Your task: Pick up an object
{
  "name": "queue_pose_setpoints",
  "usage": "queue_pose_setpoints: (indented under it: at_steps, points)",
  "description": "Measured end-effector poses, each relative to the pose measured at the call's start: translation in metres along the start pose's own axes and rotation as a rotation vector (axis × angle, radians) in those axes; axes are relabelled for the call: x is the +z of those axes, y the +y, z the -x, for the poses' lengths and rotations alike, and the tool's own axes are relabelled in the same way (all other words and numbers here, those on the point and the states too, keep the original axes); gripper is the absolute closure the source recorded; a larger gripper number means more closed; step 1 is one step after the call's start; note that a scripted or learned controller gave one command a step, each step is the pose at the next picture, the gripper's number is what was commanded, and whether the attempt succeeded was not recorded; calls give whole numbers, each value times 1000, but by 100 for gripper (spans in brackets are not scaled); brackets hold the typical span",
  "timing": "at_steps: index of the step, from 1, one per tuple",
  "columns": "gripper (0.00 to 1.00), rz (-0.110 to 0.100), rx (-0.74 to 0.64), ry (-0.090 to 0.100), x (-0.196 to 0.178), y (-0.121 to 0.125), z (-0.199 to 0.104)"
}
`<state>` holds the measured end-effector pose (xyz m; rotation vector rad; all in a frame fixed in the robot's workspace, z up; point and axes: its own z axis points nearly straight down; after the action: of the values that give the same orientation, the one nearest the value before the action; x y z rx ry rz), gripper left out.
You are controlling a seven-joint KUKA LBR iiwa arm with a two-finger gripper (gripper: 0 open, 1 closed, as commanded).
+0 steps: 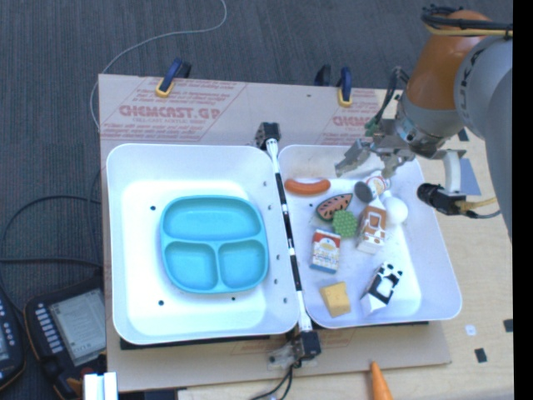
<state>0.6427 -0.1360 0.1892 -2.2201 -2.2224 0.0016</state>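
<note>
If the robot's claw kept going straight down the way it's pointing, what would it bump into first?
Probably the small grey-and-white toy lying just below the gripper, in the right bin. The hot dog lies further to the left, likely out of line. Depth is hard to judge from above, so this is a guess.

I'm seeing glossy white plastic bins [133, 223], a smooth blue plastic tray [215, 243], and printed cardboard [166, 111] under them.

You cannot tell how the gripper [372, 162] fingers stand; they blur together over the right bin's [433, 257] far edge. The arm [466, 65] runs off the picture's right edge. An orange tip [379, 382] is cut by the bottom edge. Labels on the small cartons [326, 251] are too small to read.
</note>
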Motion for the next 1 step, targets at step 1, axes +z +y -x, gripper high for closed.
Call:
queue_pose_setpoints:
  at_steps: [1]
  points:
    - [0,19,-1,-6,71,-42,3]
